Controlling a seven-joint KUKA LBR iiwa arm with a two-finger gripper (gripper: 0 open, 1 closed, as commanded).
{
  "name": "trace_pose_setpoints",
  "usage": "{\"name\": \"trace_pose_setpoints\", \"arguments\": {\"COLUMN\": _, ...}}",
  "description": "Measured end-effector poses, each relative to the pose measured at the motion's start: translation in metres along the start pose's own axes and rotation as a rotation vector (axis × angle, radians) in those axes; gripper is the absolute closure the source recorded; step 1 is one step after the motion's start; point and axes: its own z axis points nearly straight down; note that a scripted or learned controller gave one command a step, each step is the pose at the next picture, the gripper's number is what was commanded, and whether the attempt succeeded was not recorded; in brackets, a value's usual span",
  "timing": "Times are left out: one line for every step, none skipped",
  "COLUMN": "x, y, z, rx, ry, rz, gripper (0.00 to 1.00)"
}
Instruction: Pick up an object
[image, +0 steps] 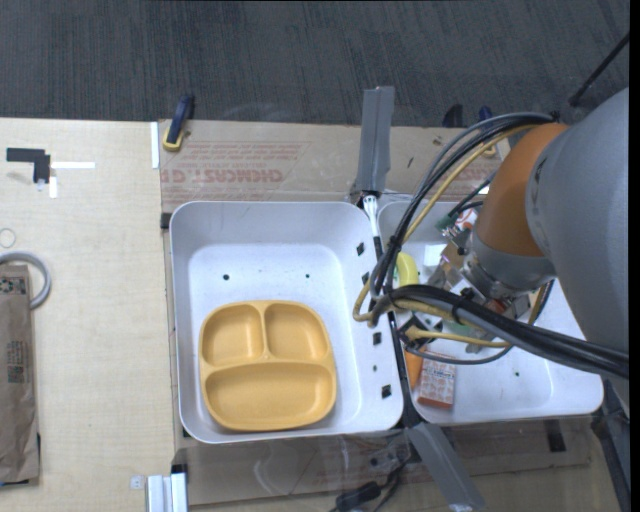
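Cables (440, 300) and the bulk of the grey arm (590, 210) cover most of the right bin (560, 395), and the gripper at the arm's end is buried under them, so I cannot tell its state. The wrist, with its orange band (515, 200), hangs over the upper middle of that bin.

Just left of the wrist, near the bin's left wall, a yellow object (406, 270) peeks out between two black cables; it may be a small toy or a piece of fruit, but too little of it is visible to say. Lower down, near the bin's front-left corner, lies a small red-and-white packet (436, 383), flat on the floor of the bin, below the looping cables and apart from the wrist. An orange sliver (414, 368) sits just beside the packet on its left, against the bin wall.

The black and yellowish cables sweep across the left half of the right bin and cross the shared rim between the bins, standing between the camera and whatever lies under the wrist.

The left bin (200, 250) holds a yellow divided plate (268, 365) with three compartments, resting in the bin's front half. The plate is well apart from the arm.
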Motion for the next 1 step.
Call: {"name": "trace_pose_setpoints", "arguments": {"x": -0.0456, "y": 0.0658, "z": 0.0079, "rx": 0.000, "ry": 0.001, "rz": -0.251, "gripper": 0.00}}
